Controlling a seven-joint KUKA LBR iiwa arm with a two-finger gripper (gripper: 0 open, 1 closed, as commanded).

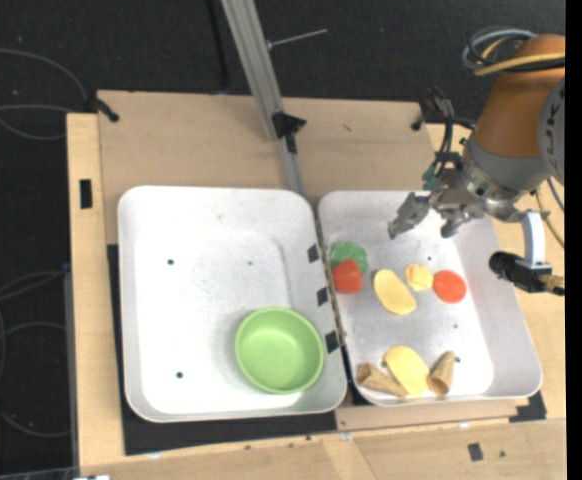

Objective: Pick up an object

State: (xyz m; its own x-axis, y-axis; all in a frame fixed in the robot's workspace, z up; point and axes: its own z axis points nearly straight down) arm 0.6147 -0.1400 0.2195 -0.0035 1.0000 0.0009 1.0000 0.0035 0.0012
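Observation:
My gripper (428, 218) hangs over the back of the right bin (511, 353), its two grey fingers spread apart with nothing between them. Below it in that bin lie a yellow oval piece (394, 292), a small pale yellow piece (419, 277) and a red round piece (450, 286). Against the bin's left wall sit a green piece (350, 256) and a red piece (347, 278). At the front edge lie another yellow piece (406, 367) and two tan cone-like pieces (376, 378) (441, 371).
The left bin (186, 258) holds a green bowl (279, 349) at its front right corner. A metal pole (256, 58) slants up from between the bins at the back. The grey and orange arm (516, 108) stands over the right rear of the bench.

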